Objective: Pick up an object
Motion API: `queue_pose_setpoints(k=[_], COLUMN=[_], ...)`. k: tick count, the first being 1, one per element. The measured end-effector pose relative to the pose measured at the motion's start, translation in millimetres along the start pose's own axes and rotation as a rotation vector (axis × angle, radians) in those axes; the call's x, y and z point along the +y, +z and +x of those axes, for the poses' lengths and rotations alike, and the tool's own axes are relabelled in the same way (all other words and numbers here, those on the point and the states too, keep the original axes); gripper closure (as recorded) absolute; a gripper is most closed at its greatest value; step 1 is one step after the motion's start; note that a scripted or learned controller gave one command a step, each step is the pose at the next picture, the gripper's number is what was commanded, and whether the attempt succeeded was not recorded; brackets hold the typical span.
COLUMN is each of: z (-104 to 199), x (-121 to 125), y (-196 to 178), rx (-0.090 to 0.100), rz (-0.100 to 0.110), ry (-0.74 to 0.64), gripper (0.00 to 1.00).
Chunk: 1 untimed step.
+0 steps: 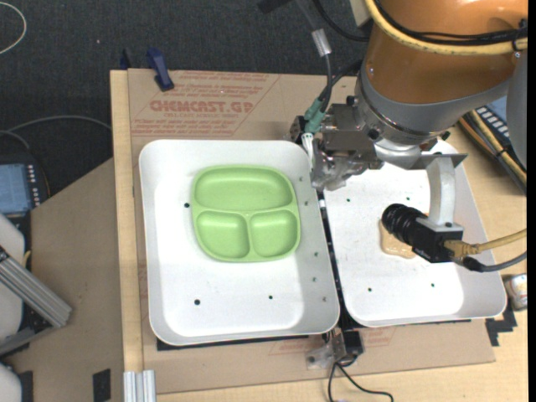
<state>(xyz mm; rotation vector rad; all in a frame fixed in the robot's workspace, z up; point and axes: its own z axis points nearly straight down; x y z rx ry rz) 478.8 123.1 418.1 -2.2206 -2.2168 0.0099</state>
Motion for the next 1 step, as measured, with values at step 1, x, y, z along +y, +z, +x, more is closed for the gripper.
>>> queue_pose_setpoints(k=[1], z=[0.6], x=[0.9], y=[-13.9], rx=[0.001], rz=[-0.009], ry=[-0.003], gripper=[1.00])
